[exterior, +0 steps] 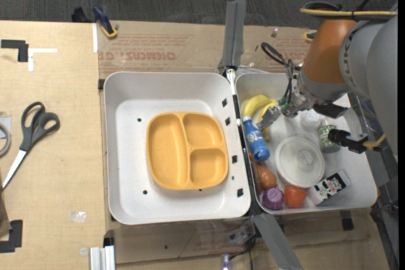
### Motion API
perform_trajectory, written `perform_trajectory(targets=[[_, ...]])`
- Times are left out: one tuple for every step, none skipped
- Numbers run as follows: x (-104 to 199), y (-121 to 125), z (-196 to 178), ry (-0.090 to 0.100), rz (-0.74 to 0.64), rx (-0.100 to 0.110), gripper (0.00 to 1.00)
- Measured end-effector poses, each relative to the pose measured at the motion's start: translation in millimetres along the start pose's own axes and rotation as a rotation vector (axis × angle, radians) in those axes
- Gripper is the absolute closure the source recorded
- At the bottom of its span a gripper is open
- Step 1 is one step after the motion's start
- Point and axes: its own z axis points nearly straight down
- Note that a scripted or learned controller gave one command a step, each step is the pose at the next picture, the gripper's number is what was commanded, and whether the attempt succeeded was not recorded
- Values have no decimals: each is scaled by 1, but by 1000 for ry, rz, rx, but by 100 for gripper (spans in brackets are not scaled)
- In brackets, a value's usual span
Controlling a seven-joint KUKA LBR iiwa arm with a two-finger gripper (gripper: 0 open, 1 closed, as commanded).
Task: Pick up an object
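A: What's near the front of the right bin?
B: A purple cap, a red ball, then a clear lid and a blue bottle.
A: And the gripper?
B: Further back, low over the banana at the bin's left wall. I can't tell if it's open or shut.
A: So which step?
B: Reaching, I think. Next it must close on the banana and lift.

Landmark: yellow divided plate lying in the left bin.
Right bin: sitting just right of the plate's bin, holding a banana, blue bottle, clear lidded cup.
Gripper: reaching over the banana.
Scissors: lying far left of the plate.
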Motion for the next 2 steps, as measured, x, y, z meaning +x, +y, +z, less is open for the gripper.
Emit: perform_trajectory(targets=[[0,0,-9,-2,-3,2,100],[59,60,-100,1,93,2,100]])
